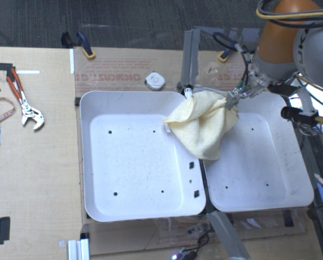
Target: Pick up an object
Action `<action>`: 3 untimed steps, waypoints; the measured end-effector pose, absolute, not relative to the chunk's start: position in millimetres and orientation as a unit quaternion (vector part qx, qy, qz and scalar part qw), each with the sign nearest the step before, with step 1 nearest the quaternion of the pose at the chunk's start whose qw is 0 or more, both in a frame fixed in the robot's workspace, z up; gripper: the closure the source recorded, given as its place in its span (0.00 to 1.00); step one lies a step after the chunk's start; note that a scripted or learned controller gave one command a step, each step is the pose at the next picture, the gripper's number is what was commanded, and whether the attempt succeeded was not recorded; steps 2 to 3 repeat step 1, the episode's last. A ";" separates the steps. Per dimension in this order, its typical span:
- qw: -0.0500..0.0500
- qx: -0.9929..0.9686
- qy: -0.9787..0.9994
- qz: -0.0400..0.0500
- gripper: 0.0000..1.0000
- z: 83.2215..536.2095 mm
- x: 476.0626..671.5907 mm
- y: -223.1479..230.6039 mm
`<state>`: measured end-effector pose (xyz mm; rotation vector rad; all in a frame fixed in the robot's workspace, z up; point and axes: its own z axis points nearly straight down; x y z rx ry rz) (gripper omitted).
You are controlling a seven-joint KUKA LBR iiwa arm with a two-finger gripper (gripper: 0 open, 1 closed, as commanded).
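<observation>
While the gripper (232,97) sits at the far edge of the right bin (283,191), its jaws look pinched on the top corner of the yellow cloth (202,124), so the cloth hangs from that corner and drapes down. Fabric straddles the divider between the two bins: one fold lies over the far right corner of the left bin (93,145), the rest sags onto the near-left part of the right bin. My read: it's mid-lift, the cloth only partly off the surface, most of its weight probably resting on the bin rims. Grip is on a thin edge of fabric, so it could slip out.

Left bin floor holds nothing but the cloth's overhang; same for the right bin.

Off to the side: a wrench (27,108) near the bench's left edge, a small white disc (155,80) just beyond the left bin's far rim, a clamp (85,46) at the bench's far edge
</observation>
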<state>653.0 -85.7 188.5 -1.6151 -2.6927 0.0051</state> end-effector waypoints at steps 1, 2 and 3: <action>0.000 -0.340 -0.941 0.000 1.00 209.4 659.9 -118.4; 0.000 -0.340 -0.941 0.000 1.00 209.4 659.9 -118.4; 0.000 -0.340 -0.941 0.000 1.00 209.4 659.9 -118.4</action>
